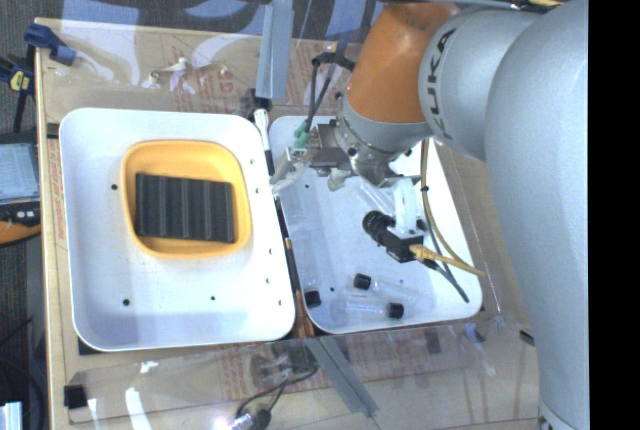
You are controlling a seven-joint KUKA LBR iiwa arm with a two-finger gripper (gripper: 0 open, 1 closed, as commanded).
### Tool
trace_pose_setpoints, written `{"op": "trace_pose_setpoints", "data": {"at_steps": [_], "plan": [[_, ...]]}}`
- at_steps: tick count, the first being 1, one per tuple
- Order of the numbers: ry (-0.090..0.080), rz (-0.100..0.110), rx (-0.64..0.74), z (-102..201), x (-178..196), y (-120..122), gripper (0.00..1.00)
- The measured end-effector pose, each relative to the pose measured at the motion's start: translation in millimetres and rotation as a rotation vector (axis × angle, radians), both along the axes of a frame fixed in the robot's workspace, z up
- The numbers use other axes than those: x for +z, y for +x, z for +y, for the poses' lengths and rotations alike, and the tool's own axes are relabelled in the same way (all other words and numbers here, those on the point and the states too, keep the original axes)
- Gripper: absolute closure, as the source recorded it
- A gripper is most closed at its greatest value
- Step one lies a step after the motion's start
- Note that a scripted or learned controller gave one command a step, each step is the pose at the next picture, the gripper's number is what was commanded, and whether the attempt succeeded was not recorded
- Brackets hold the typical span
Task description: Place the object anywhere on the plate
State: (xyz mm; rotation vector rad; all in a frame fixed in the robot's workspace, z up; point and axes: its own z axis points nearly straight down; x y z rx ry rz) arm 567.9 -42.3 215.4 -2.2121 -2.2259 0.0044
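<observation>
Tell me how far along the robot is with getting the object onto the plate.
Nothing looks done yet: the yellow plate in the left bin carries only its dark ridged insert. The gripper is low over the right bin, with small clear tubes lying near its front edge. Picking one up, carrying it over and placing it all remain.

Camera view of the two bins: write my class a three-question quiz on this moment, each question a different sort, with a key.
1. True or false: the yellow plate with the dark ridged insert lies in the left bin.
2. Over which bin does the arm's orange band hang? A. left bin B. right bin
3. Fill in: the small clear tubes with black caps lie near the right bin's ____ edge.

Key: 1 true; 2 B; 3 lower (near).
</observation>
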Motion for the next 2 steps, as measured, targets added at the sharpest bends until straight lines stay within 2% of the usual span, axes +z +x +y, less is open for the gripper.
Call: {"op": "trace_pose_setpoints", "data": {"at_steps": [1,2], "plan": [[-0.001,-0.005,0.258,-31.4,28.0,50.8,0.00],[-0.001,-0.005,0.659,-65.9,4.1,88.3,0.00]]}}
